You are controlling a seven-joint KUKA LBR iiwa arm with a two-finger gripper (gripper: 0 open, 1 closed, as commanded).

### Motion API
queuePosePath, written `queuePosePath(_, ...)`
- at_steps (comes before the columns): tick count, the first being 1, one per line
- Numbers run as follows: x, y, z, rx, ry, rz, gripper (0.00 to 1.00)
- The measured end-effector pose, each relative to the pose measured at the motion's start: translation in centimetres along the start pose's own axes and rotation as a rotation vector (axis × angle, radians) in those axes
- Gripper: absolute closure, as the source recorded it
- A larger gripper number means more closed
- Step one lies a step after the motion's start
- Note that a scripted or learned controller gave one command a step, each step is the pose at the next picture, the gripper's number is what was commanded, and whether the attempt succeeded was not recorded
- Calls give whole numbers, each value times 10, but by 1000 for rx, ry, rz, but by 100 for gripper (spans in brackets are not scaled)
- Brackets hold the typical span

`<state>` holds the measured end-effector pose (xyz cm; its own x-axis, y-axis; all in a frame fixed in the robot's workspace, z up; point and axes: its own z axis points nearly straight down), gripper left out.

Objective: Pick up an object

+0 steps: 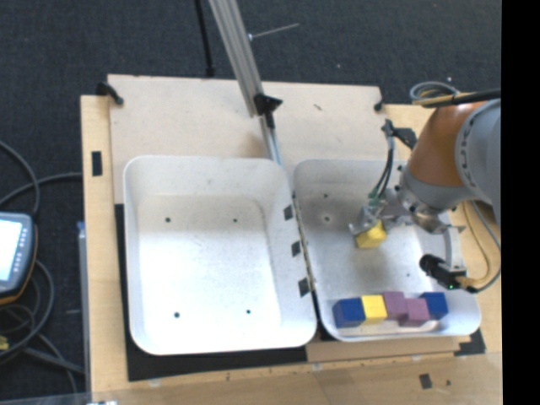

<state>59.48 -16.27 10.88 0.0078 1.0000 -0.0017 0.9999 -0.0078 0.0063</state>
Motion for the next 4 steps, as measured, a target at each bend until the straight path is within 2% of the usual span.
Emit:
queuePosePath(1, 13, 2, 3, 4, 2, -11, 100)
queuePosePath(2, 36, -12, 5, -11, -7, -11, 100)
queuePosePath(3, 108, 21, -93, -4, 2, -16, 100)
queuePosePath(4, 161, -28, -88, 8, 3, -14, 100)
